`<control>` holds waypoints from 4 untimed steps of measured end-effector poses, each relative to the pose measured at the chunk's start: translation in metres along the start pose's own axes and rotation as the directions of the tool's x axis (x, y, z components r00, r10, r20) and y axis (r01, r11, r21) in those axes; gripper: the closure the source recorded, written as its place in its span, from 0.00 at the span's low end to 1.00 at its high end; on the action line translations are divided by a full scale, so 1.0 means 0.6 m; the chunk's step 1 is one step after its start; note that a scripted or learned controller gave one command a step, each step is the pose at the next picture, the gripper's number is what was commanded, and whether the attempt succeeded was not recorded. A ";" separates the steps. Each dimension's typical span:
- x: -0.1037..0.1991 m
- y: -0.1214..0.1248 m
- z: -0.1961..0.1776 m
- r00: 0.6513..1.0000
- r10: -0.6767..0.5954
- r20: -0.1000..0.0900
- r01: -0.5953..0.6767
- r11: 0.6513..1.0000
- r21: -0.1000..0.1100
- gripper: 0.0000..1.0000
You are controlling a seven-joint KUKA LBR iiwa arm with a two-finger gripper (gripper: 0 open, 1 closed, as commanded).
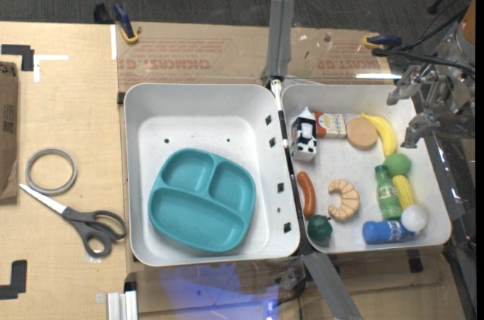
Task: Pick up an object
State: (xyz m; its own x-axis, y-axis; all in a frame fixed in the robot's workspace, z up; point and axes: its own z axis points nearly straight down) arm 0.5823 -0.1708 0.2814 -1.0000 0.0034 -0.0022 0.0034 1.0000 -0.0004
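A roll of tape (pixel 51 170) and scissors (pixel 76 219) are lying on the tabletop (pixel 60 114), left of the left bin (pixel 198 95). Inside that bin a teal divided plate (pixel 202 199) is resting. Just right of the left bin, the right bin (pixel 435 182) is holding a cow-print carton (pixel 305 135), a sausage (pixel 306 192), a dark green ball (pixel 319 228), a croissant (pixel 345 200), a round bun (pixel 362 133), a banana (pixel 382 132), a green bottle (pixel 387 192), corn (pixel 404 190) and a blue bottle (pixel 388 231). The gripper (pixel 420 114) is hanging over that bin's far right edge, clear of the objects; whether it is apart or together cannot be told.
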 end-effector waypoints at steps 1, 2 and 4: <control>-0.068 -0.073 0.209 1.000 0.017 0.000 -0.017 1.000 0.001 0.00; -0.095 -0.083 0.315 0.997 0.073 0.001 -0.073 0.997 0.000 0.00; -0.100 -0.082 0.293 0.997 0.070 0.011 -0.070 0.998 0.003 0.00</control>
State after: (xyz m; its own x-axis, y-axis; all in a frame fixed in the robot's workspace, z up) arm 0.6426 -0.2204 0.1057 -0.9972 0.0738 -0.0128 0.0739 0.9973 -0.0032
